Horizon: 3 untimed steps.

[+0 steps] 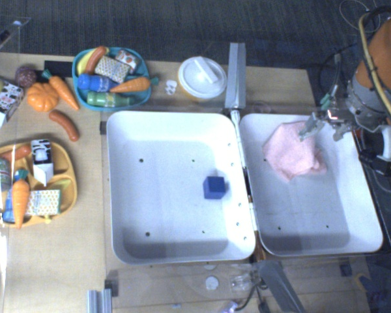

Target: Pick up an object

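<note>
A grey robot arm with an orange band reaches in over the right bin (368, 240), its gripper (324, 126) hanging with fingers spread and nothing between them, just past the upper edge of a crumpled pink cloth (292, 151). The cloth lies directly below and to the left of the fingertips, close enough that one finger appears to overlap its corner, though contact cannot be confirmed. Farther off to the gripper's left, across the divider in the left bin (127, 194), sits a small blue cube (214, 186), well apart from the arm. The cloth looks soft, light and limp; it would likely bunch and drape rather than keep its shape, so a pinch on a raised fold near its middle seems a surer hold than the thin edge. The cube looks rigid and light, with flat sides that should suit a square grip across opposite faces. Neither object is yet lifted.
</note>
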Each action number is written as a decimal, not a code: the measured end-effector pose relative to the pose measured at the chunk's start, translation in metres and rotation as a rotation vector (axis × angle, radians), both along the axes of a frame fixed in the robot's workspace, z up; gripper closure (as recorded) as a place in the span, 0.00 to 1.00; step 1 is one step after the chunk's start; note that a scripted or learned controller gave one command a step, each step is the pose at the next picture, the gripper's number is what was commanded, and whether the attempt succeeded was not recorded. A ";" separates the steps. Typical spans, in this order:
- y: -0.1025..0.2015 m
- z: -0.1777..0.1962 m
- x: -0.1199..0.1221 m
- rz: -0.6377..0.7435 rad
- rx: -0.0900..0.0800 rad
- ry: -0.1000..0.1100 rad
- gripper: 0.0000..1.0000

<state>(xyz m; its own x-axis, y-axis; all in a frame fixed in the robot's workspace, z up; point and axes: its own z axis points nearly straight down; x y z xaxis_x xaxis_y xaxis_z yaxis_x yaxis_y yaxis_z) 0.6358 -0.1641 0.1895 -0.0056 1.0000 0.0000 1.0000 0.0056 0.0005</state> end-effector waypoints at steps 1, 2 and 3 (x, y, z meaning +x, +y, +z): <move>-0.036 -0.092 0.027 0.042 -0.001 -0.009 0.00; -0.019 -0.096 0.026 0.154 -0.008 -0.017 0.00; -0.040 -0.057 0.025 0.069 -0.002 -0.004 0.00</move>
